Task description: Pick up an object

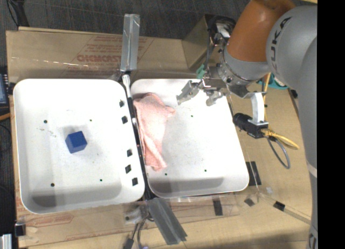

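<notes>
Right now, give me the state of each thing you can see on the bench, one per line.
Pincer: open, nothing between its fingers, poised over the right bin's far edge.
Pink cloth: crumpled, lying along the right bin's left wall.
Blue cube: resting flat in the left bin, untouched.

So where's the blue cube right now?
The blue cube sits alone in the left bin, left of its middle, far from the pink cloth in the right bin.

Grey arm [294, 32], orange wrist band, metal pincer [201, 95].
</notes>
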Controlling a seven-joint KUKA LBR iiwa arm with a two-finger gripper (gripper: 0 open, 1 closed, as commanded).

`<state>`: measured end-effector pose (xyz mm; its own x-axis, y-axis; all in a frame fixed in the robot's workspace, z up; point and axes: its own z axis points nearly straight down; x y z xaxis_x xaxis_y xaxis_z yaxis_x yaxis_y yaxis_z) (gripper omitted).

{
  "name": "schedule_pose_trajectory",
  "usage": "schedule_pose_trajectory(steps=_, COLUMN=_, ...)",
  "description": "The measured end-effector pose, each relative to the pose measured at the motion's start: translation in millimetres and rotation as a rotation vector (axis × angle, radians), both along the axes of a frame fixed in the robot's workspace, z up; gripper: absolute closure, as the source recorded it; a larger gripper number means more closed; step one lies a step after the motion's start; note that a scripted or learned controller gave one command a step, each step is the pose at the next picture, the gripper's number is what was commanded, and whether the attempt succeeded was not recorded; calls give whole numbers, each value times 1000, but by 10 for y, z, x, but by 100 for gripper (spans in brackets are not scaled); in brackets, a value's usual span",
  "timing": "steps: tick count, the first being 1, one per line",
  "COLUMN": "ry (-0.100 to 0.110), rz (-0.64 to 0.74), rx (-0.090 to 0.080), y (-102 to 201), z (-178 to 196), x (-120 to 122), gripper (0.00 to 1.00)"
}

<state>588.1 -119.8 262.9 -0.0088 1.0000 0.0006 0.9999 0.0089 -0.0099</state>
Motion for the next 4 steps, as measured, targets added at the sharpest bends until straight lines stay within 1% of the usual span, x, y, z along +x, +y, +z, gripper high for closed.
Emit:
schedule_pose_trajectory(steps=1, ry=0, rz=0, rx=-1, y=29, z=-909, x=323, gripper=0)
schedule_pose_trajectory(steps=2, ry=-8, rz=28, rx=0, y=-45, z=-1719, x=700, gripper=0)
schedule_pose_trajectory(steps=3, ry=-3, rz=33, rx=2, y=-26, z=-1644, x=704, gripper=100)
schedule_pose_trajectory(steps=4, ry=-4, rz=248, rx=1, y=612, z=-734, x=690, gripper=100)
